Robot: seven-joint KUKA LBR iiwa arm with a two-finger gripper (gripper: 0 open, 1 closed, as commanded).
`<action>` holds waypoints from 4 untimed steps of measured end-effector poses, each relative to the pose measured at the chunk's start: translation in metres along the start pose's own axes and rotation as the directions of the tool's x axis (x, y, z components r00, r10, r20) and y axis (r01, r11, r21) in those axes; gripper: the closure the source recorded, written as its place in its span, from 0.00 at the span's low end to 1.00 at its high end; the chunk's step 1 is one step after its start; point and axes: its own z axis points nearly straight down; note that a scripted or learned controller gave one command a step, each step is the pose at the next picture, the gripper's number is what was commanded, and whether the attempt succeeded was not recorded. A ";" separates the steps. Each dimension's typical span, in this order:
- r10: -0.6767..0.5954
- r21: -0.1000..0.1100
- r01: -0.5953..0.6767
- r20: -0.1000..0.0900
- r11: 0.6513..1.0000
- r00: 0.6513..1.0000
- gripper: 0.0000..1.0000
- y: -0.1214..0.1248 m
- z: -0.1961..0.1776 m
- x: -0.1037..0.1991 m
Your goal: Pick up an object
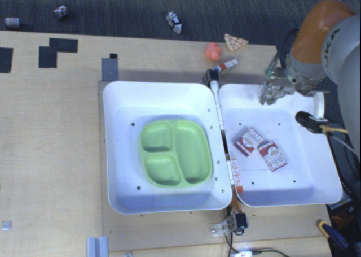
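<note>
Nearest: clear clip (228, 226) with a black connector at bottom centre of frame, outside both bins, wired in by the look of it. Not a target.

Candidates in right bin (316, 194): two red-and-white packets mid-floor, corner to corner, touching by the look of it. Higher and further left, upper-left packet (247, 140); below and right of it, lower-right packet (272, 155). Both flat, skewed to the bin walls. Probably light, thin, a bit crinkly; likely slick film, very little height to bite on. Best bet: pinch across the short side of the lower-right packet at its free outer end, away from the neighbour. Risks: skidding along the floor, or dragging both.

Alternative in left bin (113, 137): green three-compartment tray (175, 153), mid-floor, right way up. Looks stiff and light but wide; rim the only hold, awkward.

Gripper (271, 96) at upper-left corner of right bin, close to the back wall, well apart from the packets, nothing visibly held. Open or closed: can't tell from this angle.

Obstructions: none between gripper and packets, just bare white floor. Small red-and-white strip (233, 172) on the divider between bins, left of the packets, off the path. Past the back rims, upper centre: orange ball (213, 51), pizza-slice toy (236, 42), red-tipped marker (224, 66). Out of play.
</note>
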 end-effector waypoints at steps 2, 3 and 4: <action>0.002 0.005 -0.002 -0.001 1.000 1.000 1.00 -0.177 -0.103 0.010; 0.000 0.005 0.000 -0.002 1.000 1.000 1.00 -0.162 -0.079 0.078; 0.002 -0.018 -0.002 0.005 1.000 1.000 1.00 -0.089 0.041 0.031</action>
